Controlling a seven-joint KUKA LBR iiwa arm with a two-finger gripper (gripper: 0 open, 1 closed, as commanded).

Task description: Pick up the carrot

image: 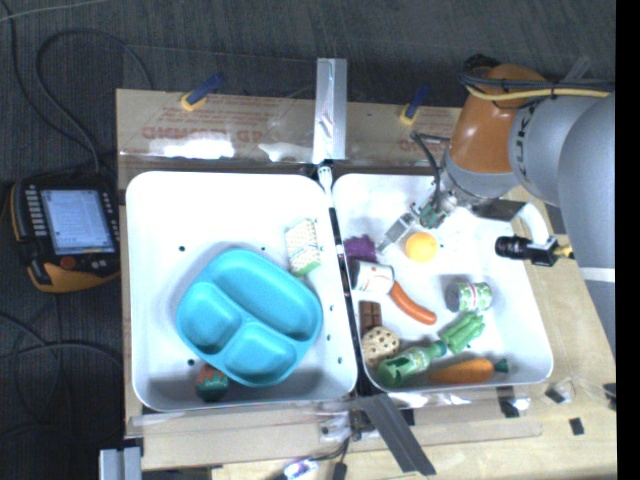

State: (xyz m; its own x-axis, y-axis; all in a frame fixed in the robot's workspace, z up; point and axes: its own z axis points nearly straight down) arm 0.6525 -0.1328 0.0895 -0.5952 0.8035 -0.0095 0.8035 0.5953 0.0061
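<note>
We are hovering our gripper point(418, 218) in the right bin point(530, 308); we cannot tell its opening. The carrot point(462, 371) is lying well below it, apart.

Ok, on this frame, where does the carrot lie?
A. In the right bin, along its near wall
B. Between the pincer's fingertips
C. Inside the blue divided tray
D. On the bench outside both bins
A: the carrot lies flat along the near wall of the right bin, beside the green bottle, while the pincer hangs over the bin's far part, above the yellow ball.
</note>
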